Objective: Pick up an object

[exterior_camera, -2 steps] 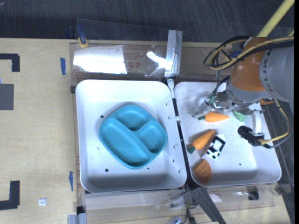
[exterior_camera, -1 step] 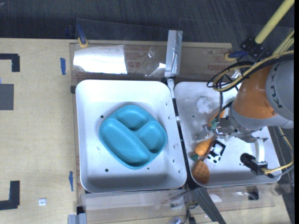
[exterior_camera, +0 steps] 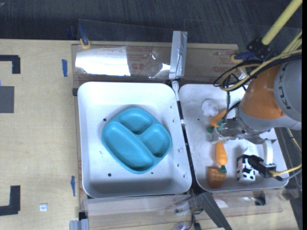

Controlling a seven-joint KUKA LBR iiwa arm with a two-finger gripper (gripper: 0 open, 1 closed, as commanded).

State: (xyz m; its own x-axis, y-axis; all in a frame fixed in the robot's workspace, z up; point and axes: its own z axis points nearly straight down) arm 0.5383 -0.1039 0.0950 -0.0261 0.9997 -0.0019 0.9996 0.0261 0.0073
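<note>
- Pale wood formed the bench (exterior_camera: pixel 38 143), and two shallow white bins sat on it side by side, with dark floor beyond the far edge.
- The pincer (exterior_camera: pixel 225 127) hung low over the right bin (exterior_camera: pixel 192 99), at the end of the grey arm (exterior_camera: pixel 276 104) with its orange band.
- Whether the pincer was spread or closed, I cannot tell; the wrist and cables hid its tips, and no item showed between them.
- The step in hand looked like the reach toward a pick, with nothing lifted yet.
- An orange carrot (exterior_camera: pixel 220 153) lay just below the pincer, nearest of all the toys.
- A brown toy (exterior_camera: pixel 216 176) sat further below, beyond the carrot, near the bin's front rim.
- A black-and-white cow (exterior_camera: pixel 247 169) lay below and to the right.
- A pale lump (exterior_camera: pixel 209 107) rested just above and to the left.
- A blue divided tray (exterior_camera: pixel 136 139) sat well off to the left, in the left bin (exterior_camera: pixel 96 99).
- Next, the pincer would probably need to centre over one toy, likely the carrot, and descend squarely.
</note>
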